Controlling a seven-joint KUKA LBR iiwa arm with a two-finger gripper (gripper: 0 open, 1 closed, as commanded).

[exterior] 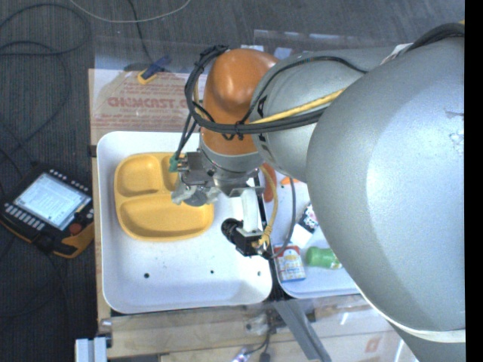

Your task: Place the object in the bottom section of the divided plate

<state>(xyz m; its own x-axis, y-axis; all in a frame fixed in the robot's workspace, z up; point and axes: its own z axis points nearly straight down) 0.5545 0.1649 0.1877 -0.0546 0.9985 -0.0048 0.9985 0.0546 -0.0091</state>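
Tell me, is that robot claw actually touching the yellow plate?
Cannot tell. In the camera view the gripper overlaps the right edge of the yellow divided plate, but looking down from above hides any gap or contact.

Bulky grey arm [377,164], orange wrist band [234,81], black and yellow cables [302,111].

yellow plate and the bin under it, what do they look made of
Plate: looks like moulded plastic, matte to satin yellow with soft rounded dividers. Bin: probably white plastic too, smooth with rounded corners and a faint sheen, though painted metal can't be ruled out.
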